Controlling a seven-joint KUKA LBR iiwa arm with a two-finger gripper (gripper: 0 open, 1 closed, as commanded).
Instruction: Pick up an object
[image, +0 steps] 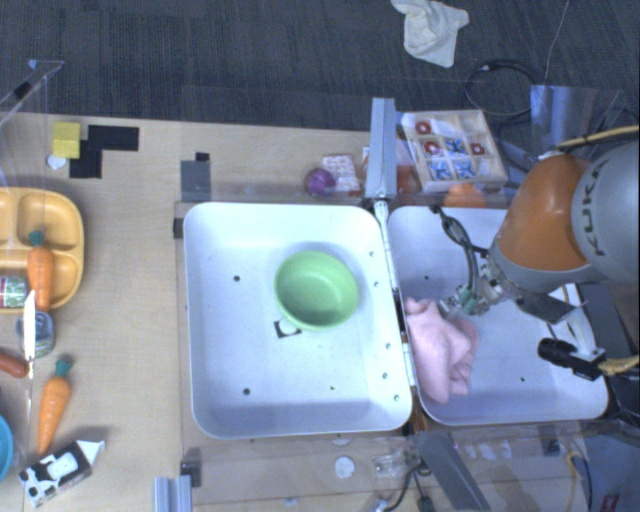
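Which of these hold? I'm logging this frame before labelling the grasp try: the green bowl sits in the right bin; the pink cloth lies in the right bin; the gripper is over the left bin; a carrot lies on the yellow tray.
1. Green bowl in the right bin: false; it sits in the left bin.
2. Pink cloth in the right bin: true.
3. Gripper over the left bin: false; it is over the right bin, at the cloth's upper edge.
4. Carrot on the yellow tray: true.
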